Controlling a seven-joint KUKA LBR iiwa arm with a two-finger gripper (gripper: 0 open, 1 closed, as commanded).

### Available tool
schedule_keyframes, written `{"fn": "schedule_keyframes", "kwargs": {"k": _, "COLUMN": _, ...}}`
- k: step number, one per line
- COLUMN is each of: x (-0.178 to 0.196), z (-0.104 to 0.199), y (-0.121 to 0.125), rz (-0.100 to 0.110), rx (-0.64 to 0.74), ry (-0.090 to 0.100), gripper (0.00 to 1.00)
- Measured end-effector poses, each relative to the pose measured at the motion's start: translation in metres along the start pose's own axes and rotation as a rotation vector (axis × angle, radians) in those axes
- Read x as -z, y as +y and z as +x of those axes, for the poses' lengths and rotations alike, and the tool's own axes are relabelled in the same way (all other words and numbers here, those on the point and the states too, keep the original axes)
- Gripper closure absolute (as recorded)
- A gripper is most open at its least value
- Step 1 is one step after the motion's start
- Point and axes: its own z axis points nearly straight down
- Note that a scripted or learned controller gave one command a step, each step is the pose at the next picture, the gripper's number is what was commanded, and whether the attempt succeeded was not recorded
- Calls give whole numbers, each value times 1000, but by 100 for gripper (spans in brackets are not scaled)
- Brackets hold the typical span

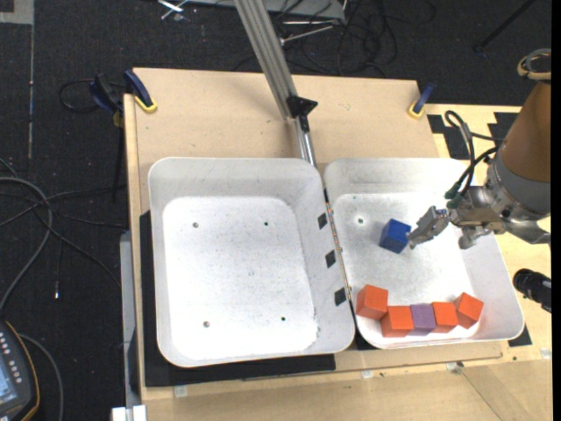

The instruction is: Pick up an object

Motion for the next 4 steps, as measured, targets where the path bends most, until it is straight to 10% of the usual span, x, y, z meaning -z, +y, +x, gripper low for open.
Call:
{"fn": "schedule_keyframes", "kwargs": {"k": 1, "x": -135, "z": 4, "y": 46, "rz": 8, "rx": 0, "ry": 1, "gripper": 0}}
{"fn": "schedule_keyframes", "kwargs": {"k": 3, "x": -191, "z": -37, "y": 96, "rz": -3, "rx": -1, "ry": -2, "gripper": 0}}
{"fn": "schedule_keyframes", "kwargs": {"k": 4, "x": -182, "z": -35, "y": 94, "rz": 0, "rx": 0, "ry": -1, "gripper": 100}}
